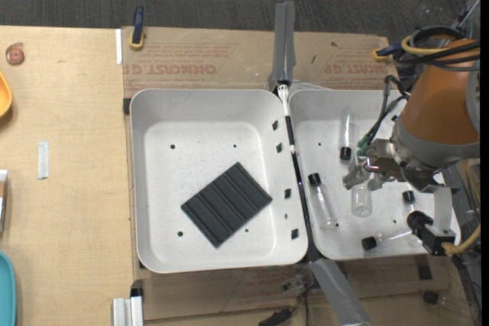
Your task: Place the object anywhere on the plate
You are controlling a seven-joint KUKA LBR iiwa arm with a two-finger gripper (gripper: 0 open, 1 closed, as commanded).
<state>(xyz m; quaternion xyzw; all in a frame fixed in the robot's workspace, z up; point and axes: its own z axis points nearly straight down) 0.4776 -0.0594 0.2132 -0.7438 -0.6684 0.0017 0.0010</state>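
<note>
At the right of the frame the gripper (359, 181) hung low in the right bin (328, 107), among several clear tubes (322, 201) with black caps; whether it was apart or closed could not be told. The dark ribbed plate (227, 204) lay well apart, in the middle of the left bin (153, 164). The tubes looked slick and round, so one could probably roll off or slip out, and the bins' shared wall might catch anything carried low toward the plate.
</note>
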